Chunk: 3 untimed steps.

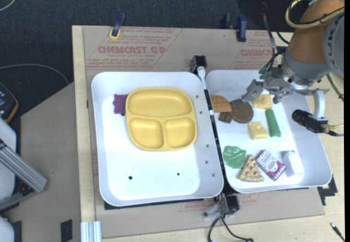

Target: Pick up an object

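Gripper (266, 92) low in the right bin (322, 164), crowded by toy food.
It hovers at a yellow block (263, 101); grip state cannot be told. Brown cookie (241, 111), green stick (273, 123) lie close beside.

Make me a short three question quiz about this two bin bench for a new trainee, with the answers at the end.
1. True or false: the yellow divided tray lies in the right bin.
2. Which item lies nearest the end effector? A) pizza slice B) pale yellow block C) green leaf-shaped piece
3. Fill in: the purple item lies against the tray's ____ edge.

Key: 1 false, it lies in the left bin. 2 B. 3 left.
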Tool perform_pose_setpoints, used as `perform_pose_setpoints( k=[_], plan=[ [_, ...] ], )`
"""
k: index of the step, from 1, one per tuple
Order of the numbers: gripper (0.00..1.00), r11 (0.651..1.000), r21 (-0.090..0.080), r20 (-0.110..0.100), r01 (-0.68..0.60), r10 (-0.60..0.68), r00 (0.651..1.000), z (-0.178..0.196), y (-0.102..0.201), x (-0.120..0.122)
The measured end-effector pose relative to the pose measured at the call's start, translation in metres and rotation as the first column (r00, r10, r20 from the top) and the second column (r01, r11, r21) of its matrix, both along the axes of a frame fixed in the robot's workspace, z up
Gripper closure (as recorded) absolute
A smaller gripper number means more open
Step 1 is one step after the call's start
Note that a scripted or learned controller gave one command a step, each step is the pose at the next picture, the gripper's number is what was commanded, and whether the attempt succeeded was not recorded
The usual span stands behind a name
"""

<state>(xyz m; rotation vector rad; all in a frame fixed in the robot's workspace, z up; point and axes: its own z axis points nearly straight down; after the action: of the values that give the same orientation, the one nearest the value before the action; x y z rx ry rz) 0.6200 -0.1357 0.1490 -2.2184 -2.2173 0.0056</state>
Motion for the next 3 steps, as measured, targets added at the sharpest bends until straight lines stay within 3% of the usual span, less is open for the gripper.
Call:
perform_pose_setpoints(
  k=[1, 2, 3],
  plan=[
    [0.0, 1.0, 0.0, 0.003, 0.0, 0.0, 1.0, -0.06, -0.005, 0.003],
    [0.0, 1.0, 0.0, 0.007, 0.0, 0.0, 1.0, -0.061, -0.005, 0.005],
    [1.0, 1.0, 0.0, 0.014, 0.001, -0.001, 1.0, -0.049, -0.004, 0.006]
  ],
)
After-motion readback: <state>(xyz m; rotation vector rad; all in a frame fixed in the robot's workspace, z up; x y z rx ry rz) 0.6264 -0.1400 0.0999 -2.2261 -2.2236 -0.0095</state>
